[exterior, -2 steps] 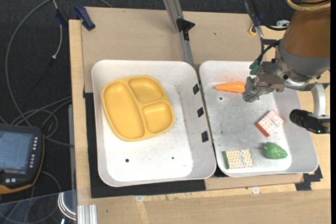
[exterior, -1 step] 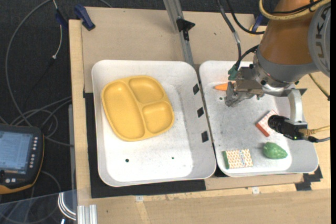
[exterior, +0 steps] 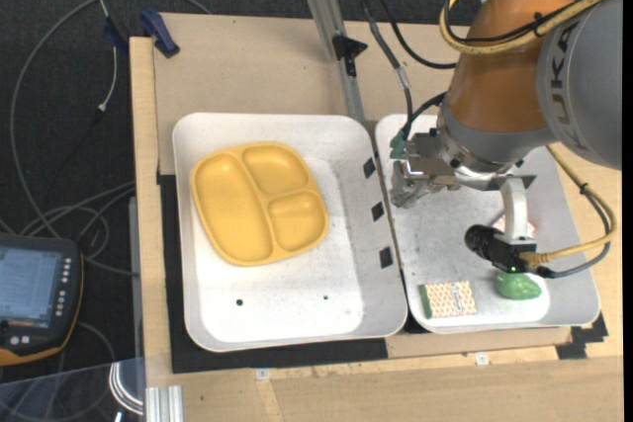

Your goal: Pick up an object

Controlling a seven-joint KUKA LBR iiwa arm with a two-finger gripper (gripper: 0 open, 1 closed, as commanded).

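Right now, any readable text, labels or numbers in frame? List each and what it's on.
"UK": large pale letters on the grey arm link, cut off at the frame's right edge.
Teach pendant screen: lit, content too small and blurred to read.
Patterned card in the right bin: print too fine to read.

A blue clamp [exterior: 158,33] grips the bench [exterior: 247,44] corner.

Loose things in the two white bins

A yellow three-compartment plate [exterior: 260,203] lies flat, hollows up, in the upper left part of the left bin [exterior: 297,326]; in the right bin [exterior: 435,242] a small patterned rectangular pad [exterior: 448,298] lies flat by the near edge, and a green rounded object [exterior: 518,286] sits near it at the near right corner
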